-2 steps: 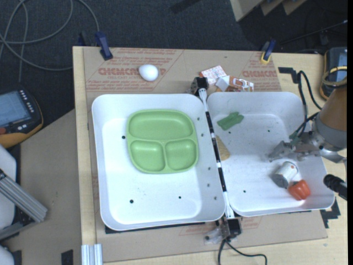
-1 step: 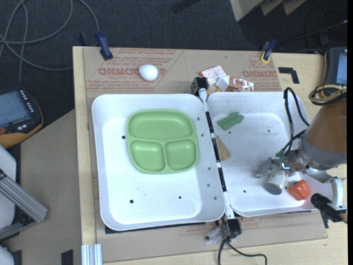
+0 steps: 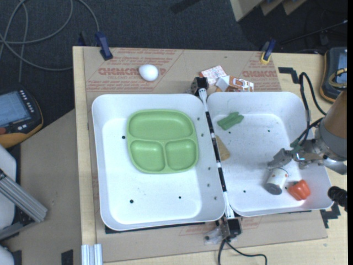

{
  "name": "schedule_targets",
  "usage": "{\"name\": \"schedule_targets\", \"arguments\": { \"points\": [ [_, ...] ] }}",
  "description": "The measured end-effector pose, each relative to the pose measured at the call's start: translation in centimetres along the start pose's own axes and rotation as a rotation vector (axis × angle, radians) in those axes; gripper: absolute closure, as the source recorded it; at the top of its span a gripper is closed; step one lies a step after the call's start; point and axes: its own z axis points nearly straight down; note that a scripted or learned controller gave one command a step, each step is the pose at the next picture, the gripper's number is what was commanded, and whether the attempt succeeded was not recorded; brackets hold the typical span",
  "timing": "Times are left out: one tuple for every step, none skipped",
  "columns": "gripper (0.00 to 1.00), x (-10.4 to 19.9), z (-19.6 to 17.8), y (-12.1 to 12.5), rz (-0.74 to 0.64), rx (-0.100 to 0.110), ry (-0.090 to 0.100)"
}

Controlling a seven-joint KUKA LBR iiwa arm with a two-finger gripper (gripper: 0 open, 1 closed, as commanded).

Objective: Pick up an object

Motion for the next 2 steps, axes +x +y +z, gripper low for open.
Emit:
{"name": "schedule_targets", "arguments": {
  "points": [
    [0.00,1.1,5.9,-0.1,0.001,0.004,0.002],
    [0.00,3.5,5.2,-0.1,0.000,0.003,0.003]
  ]
}}
